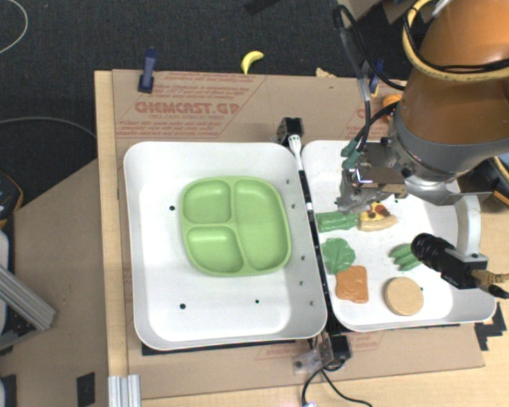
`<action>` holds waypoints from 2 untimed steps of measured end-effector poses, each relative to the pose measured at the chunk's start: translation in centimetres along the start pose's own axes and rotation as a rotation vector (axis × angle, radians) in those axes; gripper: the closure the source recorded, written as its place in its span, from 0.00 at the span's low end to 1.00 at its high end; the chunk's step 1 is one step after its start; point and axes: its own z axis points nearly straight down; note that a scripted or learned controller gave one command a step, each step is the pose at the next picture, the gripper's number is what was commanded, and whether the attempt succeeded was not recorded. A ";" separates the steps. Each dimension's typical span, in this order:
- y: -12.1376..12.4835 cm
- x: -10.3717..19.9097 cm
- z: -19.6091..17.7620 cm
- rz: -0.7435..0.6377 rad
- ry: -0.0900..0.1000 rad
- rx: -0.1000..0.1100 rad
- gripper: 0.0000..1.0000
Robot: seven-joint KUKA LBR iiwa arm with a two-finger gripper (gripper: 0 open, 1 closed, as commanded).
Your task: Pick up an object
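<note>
My gripper [362, 200] hangs low over the upper middle of the right bin [458, 312], under the grey and orange arm. Just below and right of it lies a small pizza-like toy [377, 220] with red and yellow on it. A long green piece [333, 221] lies to the gripper's lower left. Further toward the front sit a green leafy toy [336, 252], an orange-brown toast piece [352, 284], a round tan cookie [403, 296] and a small green leaf [403, 255]. Nothing shows between the gripper's fingers.
The left bin [153, 295] holds a light green divided plate [236, 225]. A black rail [305, 202] runs between the two bins. A blue clip [147, 70] and a yellow banana toy [252, 59] lie behind the bins on the cardboard.
</note>
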 end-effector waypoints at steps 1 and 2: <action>0.0 6.0 -4.4 -0.007 0.003 -0.003 1.00; 0.0 5.6 -5.2 0.000 0.001 -0.001 1.00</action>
